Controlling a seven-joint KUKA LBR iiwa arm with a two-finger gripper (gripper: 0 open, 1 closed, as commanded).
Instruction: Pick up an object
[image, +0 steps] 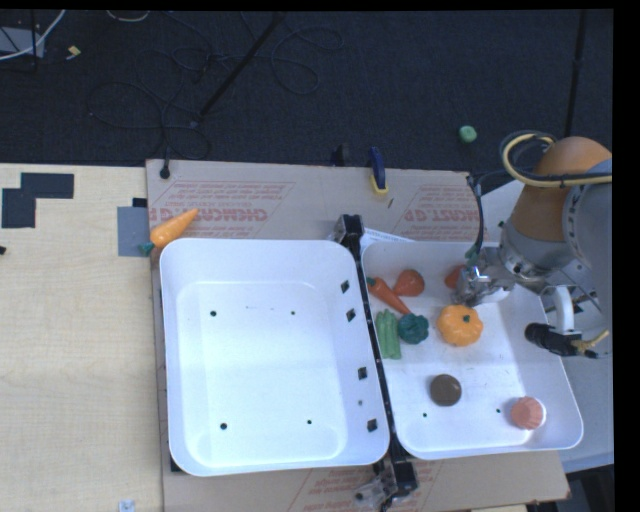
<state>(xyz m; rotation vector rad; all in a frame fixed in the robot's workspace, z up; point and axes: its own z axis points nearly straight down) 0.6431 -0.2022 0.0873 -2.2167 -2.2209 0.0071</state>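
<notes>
Gripper at bin's 1 o'clock, state unreadable; drop squarely on orange pumpkin at its 6 o'clock.

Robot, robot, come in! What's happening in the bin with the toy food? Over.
End effector low in right bin, fingers unclear. Orange pumpkin just beside it, not lifted. Red piece and teal toy crowd close.
</notes>
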